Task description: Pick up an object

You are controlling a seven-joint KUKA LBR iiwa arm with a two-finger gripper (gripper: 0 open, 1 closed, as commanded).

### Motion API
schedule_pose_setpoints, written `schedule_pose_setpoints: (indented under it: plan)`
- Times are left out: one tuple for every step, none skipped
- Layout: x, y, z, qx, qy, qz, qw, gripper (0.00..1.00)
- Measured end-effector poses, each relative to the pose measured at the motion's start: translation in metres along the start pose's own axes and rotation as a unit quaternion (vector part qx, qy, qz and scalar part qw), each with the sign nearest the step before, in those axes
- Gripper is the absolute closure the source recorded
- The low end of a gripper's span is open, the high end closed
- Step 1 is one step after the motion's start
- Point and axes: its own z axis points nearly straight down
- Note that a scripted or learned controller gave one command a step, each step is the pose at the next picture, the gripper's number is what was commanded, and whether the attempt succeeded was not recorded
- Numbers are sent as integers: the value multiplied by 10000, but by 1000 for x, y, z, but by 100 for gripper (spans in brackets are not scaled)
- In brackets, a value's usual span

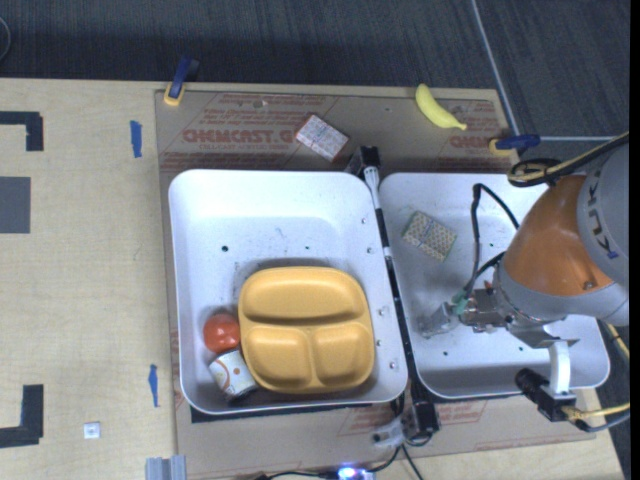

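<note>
yellow tray [305, 328] | red ball [220, 330] | yellow banana [439, 108] | white bins [200, 208]

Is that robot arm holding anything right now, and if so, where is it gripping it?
Nothing shows in the gripper, which is low over the right bin. The small patterned block lies apart from it, near the back of that bin.

Yellow tray [304, 329] in left bin [196, 268]; hand [437, 319] low over right bin [590, 368].
</note>
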Motion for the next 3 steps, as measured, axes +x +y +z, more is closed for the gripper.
schedule_pose_setpoints:
  plan:
    - [1,0,0,-1,-4,5,10000,0]
    - [0,0,0,-1,0,-3,10000,0]
    - [-4,0,0,-1,0,-5,10000,0]
